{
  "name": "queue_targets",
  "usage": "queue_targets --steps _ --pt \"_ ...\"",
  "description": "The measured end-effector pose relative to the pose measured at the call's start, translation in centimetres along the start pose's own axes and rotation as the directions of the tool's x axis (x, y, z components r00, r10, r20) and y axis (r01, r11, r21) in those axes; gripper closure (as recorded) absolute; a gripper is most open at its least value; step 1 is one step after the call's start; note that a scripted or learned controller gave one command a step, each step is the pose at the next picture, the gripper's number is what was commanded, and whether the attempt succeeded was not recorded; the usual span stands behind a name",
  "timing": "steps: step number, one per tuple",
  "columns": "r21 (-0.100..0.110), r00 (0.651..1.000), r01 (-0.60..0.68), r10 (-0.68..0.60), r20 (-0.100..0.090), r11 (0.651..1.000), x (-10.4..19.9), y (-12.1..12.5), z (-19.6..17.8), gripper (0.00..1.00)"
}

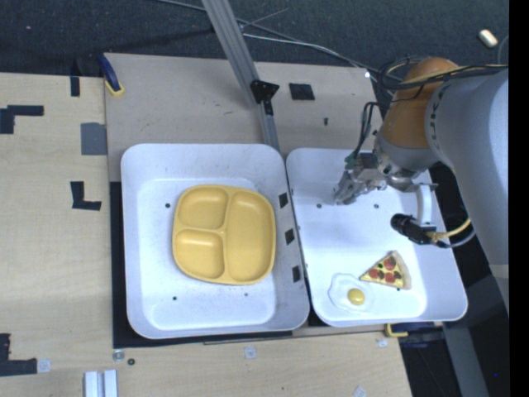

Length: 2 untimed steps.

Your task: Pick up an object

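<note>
A: What is the surface like, and the place around it?

B: It is a wooden bench [50, 222], pale and matte, with small dark tape marks [83, 195] on its left part. Behind the bench the floor is dark and a little rough, like carpet, with thin cables lying on it. A grey metal bar [235, 48] comes down at a slant toward the gap between the two bins.

A: And the bins?

B: Two shallow white bins, side by side, with rounded corners and smooth plastic walls. In the left bin [149, 304] lies a yellow plate [224, 234]. It is glossy, nearly square with soft corners, and divided into three compartments. In the right bin [318, 238], near the front edge, there is a toy pizza slice [387, 271], a triangle with red dots, and just beside it, on its left, a toy fried egg [351, 294], white and flat with a round yellow yolk.

A: Where is the arm?

B: It reaches in from the right, grey and smooth, with an orange band above the wrist. The gripper [345, 195] hangs over the back part of the right bin, well apart from the pizza slice and the egg. Its fingers point down and to the left, with nothing between them, but whether they are open or closed I cannot tell
</note>
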State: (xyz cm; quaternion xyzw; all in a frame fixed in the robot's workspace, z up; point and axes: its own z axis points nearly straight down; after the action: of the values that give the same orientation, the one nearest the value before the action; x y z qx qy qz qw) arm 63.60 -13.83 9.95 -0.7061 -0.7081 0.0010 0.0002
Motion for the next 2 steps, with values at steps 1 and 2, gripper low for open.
queue_targets --steps 1,2 --pt "-0.006 1.000 -0.001 0.001 0.000 1.000 0.0 0.6 -6.2 1.00" --pt "-0.008 1.000 -0.001 0.001 0.001 1.000 0.0 1.4 -12.4 1.00"
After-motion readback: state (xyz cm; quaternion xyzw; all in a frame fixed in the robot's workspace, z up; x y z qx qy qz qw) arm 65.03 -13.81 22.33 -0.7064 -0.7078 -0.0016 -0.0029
